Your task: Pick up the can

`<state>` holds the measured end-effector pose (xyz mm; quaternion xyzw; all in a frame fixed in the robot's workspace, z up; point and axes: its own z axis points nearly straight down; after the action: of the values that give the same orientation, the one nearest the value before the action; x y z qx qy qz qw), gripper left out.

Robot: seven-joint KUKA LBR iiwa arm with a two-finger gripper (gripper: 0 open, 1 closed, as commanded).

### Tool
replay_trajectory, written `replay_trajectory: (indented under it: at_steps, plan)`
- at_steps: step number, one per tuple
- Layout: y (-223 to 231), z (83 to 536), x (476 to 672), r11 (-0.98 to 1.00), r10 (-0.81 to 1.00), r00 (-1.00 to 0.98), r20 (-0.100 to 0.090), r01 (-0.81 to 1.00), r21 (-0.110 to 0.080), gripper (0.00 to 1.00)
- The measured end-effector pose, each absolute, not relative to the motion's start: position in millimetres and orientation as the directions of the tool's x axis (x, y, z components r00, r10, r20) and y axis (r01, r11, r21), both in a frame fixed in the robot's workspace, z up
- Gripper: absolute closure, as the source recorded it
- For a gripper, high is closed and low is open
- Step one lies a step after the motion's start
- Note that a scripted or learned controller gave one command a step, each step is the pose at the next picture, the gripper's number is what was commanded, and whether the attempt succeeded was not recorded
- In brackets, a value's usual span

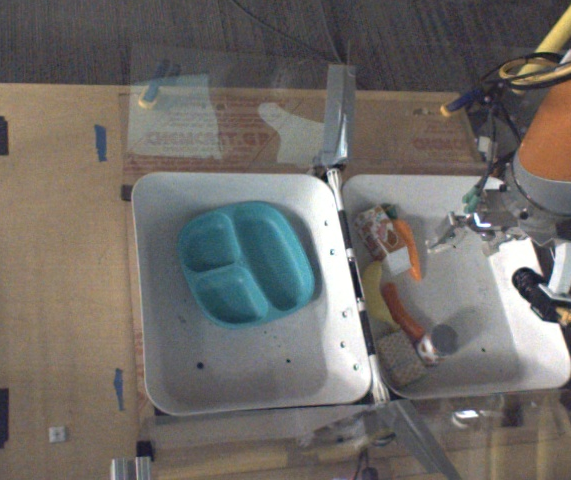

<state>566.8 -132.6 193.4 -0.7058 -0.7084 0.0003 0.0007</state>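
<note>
Pale wooden worktop [45, 298] with dark carpet [115, 18] beyond it, carrying two white bins side by side: left bin [145, 298] with a teal divided plate [248, 263], right bin [525, 358] with the clutter.

Can [444, 339] towards the near side of the right bin, seen as a small dull grey round, apparently end-on. Just left of the can, touching or nearly so, a small red-and-white piece [427, 347]; further left of that, a grey mesh pad [399, 358]. Up and left of the can, an orange-red stick [402, 308], a yellow item [373, 293], a carrot-like piece [410, 250] and a red-and-white packet [375, 230].

End effector [452, 232] well apart from the can, on its far side, above bare bin floor. Cannot tell how wide it stands; nothing seen held in it.

Likely troubles:
- Closing on the red-and-white piece instead, given how tight it sits against the can.
- Nudging the can so it rolls, if lying on its side.
- Slipping off smooth metal with an off-centre grip.
- Brushing the stick on the way down.

Writing: faint lettering on a clear sheet [200, 133] far beyond the can, on the worktop past the left bin, not legible. Packet print too small to read. No label made out on the can.
</note>
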Motion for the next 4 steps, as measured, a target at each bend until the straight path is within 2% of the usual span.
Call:
replay_trajectory:
  at_steps: [1,2,3,4]
  plan:
    - [-157.3,88.5,529.0,-0.033,0.999,0.033,0.000,0.999,0.009,0.00]
    - [-131.7,88.8,481.1,-0.073,0.997,0.073,0.000,0.997,0.008,0.00]
    - [-181.5,88.0,541.2,-0.090,0.996,0.090,-0.002,0.996,0.009,0.00]
    - [-140.0,88.5,496.9,-0.190,0.982,0.190,0.000,0.982,0.008,0.00]
